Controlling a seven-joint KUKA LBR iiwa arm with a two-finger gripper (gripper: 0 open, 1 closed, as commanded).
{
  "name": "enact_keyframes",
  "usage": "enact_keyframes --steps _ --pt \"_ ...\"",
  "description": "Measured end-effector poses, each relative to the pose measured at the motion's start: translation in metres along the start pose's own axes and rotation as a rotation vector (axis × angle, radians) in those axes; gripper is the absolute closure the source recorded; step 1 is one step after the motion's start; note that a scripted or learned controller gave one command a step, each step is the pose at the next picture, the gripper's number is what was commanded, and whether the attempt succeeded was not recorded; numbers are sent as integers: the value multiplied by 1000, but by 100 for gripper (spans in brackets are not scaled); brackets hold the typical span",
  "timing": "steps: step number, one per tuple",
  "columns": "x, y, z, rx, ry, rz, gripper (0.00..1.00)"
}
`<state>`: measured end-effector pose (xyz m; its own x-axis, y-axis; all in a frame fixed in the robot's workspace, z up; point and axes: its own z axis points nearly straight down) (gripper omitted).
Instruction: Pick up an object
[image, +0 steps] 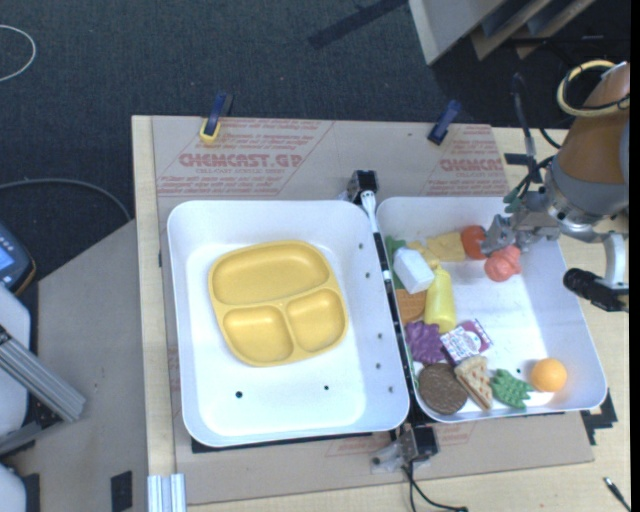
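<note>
One claw (503, 243) over right bin (575, 330), grip state unclear; yellow bottle (440, 295) lies lengthwise, near-vertical in view.

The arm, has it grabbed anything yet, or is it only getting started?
Nothing looks lifted yet. The gripper is low in the right bin, right by a red toy; a grasp can't be confirmed. The pick-up itself remains. The yellow tray sits in the left bin.

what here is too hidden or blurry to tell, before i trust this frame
- Gripper, camera view: small and blurred; whether its fingers are open or shut, or touch the red toy, cannot be told.
- Arm: cut off by the right edge.
- Green item in the right bin: mostly hidden under the white block.
- Wrapper: print too small to read.
</note>
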<state>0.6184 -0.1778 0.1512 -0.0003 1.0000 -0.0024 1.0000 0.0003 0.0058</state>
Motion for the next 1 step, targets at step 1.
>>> enact_keyframes --steps 1 --pt "-8 -2 -48 -2 -1 0 100"
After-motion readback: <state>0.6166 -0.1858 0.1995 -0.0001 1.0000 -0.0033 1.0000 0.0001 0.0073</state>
